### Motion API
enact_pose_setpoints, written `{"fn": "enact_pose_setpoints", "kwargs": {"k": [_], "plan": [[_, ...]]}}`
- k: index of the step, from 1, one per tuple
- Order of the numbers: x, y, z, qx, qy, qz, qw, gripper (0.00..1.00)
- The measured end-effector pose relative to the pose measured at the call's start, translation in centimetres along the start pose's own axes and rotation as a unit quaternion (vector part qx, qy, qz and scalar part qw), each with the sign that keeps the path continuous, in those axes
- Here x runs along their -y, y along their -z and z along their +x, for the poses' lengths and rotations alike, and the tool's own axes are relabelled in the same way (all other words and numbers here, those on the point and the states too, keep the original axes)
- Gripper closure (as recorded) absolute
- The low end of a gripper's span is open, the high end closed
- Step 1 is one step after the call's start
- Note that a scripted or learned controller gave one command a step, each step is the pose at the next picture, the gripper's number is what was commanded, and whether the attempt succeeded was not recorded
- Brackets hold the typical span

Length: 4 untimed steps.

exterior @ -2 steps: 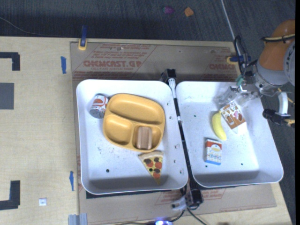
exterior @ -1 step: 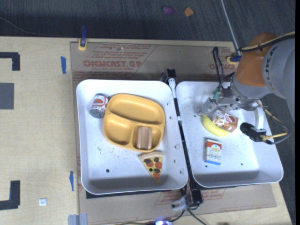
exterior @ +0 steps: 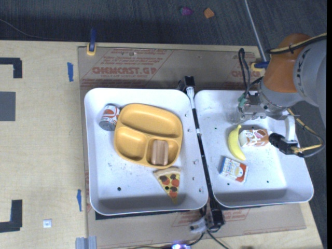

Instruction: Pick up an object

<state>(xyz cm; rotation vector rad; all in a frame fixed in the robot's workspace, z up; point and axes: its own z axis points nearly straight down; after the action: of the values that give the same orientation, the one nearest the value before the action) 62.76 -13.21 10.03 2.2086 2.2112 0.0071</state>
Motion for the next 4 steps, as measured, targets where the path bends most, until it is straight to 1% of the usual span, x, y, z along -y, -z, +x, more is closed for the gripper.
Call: {"fn": "enact_pose_setpoints", "kwargs": {"k": [1, 2, 3, 4], "plan": [[0.8, 8.6, 8.2, -0.005, 0.001, 0.006, 1.0, 1.0], [0.9, 8.5, 8.1, -0.004, 0.0, 0.007, 1.0, 0.0], [5.5, -0.5, 3.9, -0.004, -0.001, 0.006, 1.0, 0.0], [5.5, 0.5, 3.9, -0.003, -0.001, 0.005, 1.0, 1.0]]}}
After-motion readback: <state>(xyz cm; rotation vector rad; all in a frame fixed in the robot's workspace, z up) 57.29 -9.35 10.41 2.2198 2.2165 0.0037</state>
